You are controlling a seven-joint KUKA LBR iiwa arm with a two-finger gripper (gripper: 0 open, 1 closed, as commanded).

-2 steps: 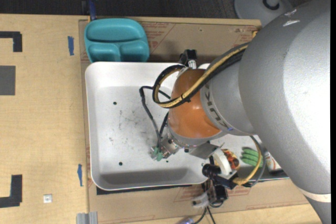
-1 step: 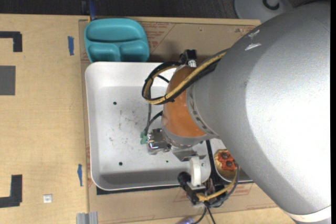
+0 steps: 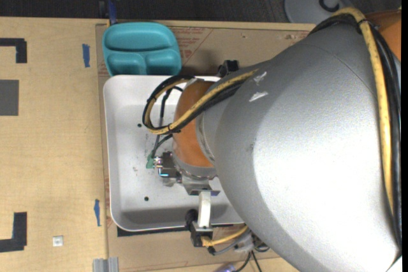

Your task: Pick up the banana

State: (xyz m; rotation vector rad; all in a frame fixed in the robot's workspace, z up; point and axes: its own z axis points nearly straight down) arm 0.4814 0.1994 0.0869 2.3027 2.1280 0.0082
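Observation:
The grey arm with its orange band (image 3: 191,130) reaches down into the white bin (image 3: 124,137) and covers most of it. The wrist and gripper mount (image 3: 172,169) sit low over the bin's middle, with black and yellow cables looping above them. The arm's bulk hides the fingertips and whatever lies under them. A small green patch (image 3: 151,162) peeks out at the wrist's left edge. I see no banana on the bare parts of the bin.
A teal divided tray (image 3: 141,48) stands just behind the bin's far edge. The bench is brown cardboard (image 3: 51,137) with black markings and blue tape tabs at the left. A grey stand base (image 3: 309,0) sits on the dark floor at the back.

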